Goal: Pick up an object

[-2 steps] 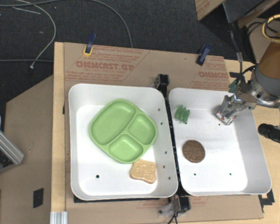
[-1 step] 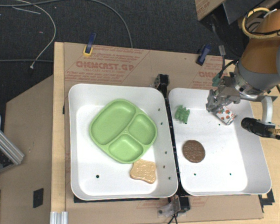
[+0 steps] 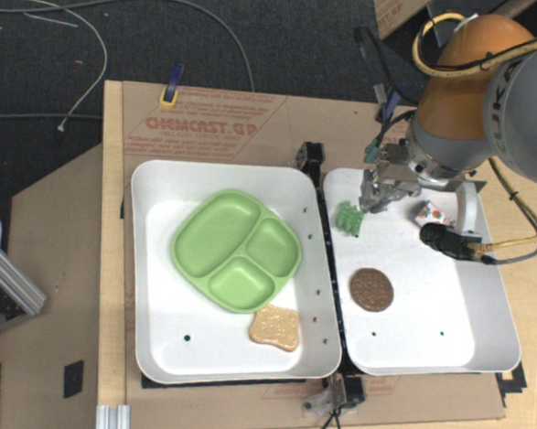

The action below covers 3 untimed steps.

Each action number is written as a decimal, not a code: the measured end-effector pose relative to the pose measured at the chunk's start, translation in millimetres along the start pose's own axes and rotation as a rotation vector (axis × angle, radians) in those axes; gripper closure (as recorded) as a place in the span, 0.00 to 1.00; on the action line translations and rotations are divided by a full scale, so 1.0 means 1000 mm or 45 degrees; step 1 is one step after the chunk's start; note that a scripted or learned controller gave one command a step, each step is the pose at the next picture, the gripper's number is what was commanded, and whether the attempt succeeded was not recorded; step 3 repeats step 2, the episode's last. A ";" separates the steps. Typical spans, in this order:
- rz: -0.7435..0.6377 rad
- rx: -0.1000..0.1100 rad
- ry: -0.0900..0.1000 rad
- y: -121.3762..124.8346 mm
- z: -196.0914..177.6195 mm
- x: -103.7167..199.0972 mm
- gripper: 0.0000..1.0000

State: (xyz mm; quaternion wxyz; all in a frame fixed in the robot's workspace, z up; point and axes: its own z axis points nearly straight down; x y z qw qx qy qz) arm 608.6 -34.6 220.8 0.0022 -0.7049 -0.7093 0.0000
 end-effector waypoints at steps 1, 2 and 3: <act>0.000 0.000 0.000 -0.005 0.000 0.054 1.00; 0.000 -0.002 0.000 -0.006 0.004 0.111 1.00; 0.000 -0.002 0.000 -0.006 0.004 0.111 1.00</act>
